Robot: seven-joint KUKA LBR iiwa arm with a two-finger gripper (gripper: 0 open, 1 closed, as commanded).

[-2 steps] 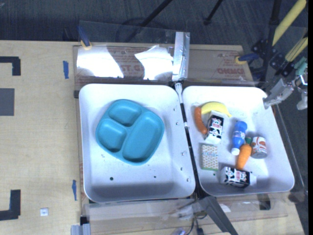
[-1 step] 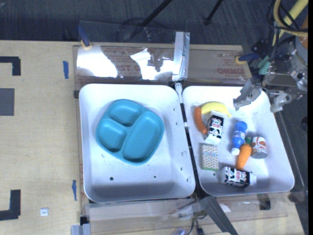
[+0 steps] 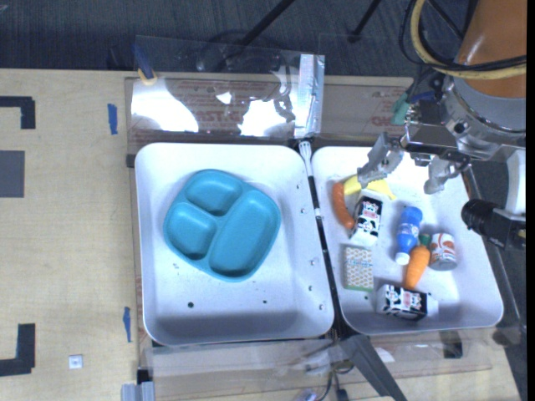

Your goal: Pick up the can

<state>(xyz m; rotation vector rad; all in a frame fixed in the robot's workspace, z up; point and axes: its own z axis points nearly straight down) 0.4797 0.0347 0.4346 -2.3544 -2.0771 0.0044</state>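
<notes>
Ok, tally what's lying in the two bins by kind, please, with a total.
Blue divided plate: 1
Cow-print milk cartons: 2
Toy carrots: 2
Blue bottle: 1
Can: 1
Patterned flat packet: 1
Yellow item, partly hidden: 1
Total: 9

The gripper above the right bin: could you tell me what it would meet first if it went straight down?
Probably bare floor of the right white bin, behind the blue bottle. The open gripper hangs there; depth is unclear. The small can lies nearer the camera.
</notes>
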